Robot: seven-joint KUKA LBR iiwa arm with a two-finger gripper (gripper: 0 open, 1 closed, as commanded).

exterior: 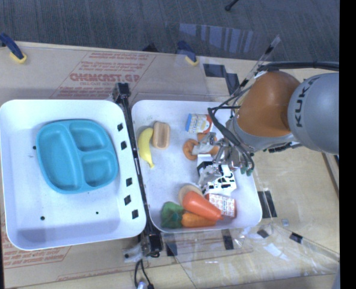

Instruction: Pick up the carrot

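The carrot [200, 205] lies orange and tapered near the front edge of the right bin [166, 110], pointing left, with a second orange piece [196, 220] just below it. My gripper [217, 174] hangs over the middle right of that bin, a little above and to the right of the carrot. It sits among black and white parts, and nothing shows between it and the carrot.
A banana [145, 146] and a bread roll [161, 135] lie at the right bin's left side. A green vegetable [171, 214], a small carton [196, 123], an orange pretzel-like piece [190, 149] and a red-labelled packet [225, 206] share the bin. A blue divided tray [77, 154] fills the left bin [21, 215].
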